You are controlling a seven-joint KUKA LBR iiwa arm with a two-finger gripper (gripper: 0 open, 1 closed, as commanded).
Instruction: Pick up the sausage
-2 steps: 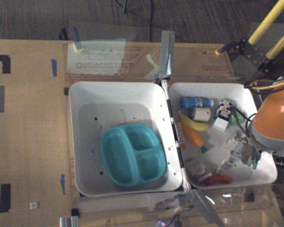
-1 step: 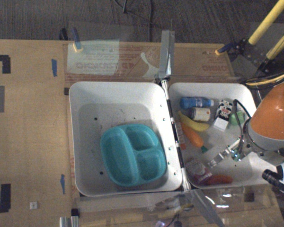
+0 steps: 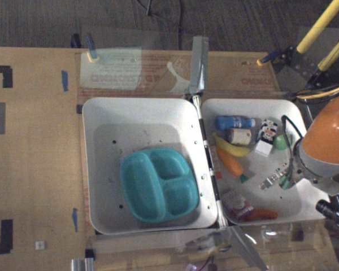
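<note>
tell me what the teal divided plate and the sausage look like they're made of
The teal divided plate looks like moulded plastic: even colour, rounded compartment ridges, soft matte sheen. The sausage seems a plastic or rubber toy, going by its uniform reddish-orange colour and smooth skin, though it is too small to be sure.

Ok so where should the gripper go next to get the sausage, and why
Probably toward the near edge of the right bin. The gripper hovers mid-bin, while the sausage lies lower in the view by the near wall, beside a clear wrapped item. Centring above the sausage before descending seems wise.
</note>
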